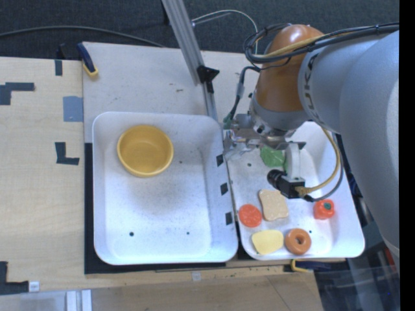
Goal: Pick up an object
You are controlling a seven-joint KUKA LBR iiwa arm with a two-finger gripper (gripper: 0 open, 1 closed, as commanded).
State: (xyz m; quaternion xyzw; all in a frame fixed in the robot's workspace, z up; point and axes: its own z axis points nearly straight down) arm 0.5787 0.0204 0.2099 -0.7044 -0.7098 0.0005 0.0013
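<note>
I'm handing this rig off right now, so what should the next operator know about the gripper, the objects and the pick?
Gripper: low in the right bin, beside the green item; nothing visibly held.
Right bin: bread slice, red round piece, yellow piece, donut, small red-orange item.
Left bin: yellow bowl.
Done: nothing lifted yet.
Left: grasp and lift one object.

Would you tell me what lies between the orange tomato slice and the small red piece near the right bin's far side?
In the camera view, the tan bread slice lies between the tomato slice and the red piece, all in the right bin.
</note>
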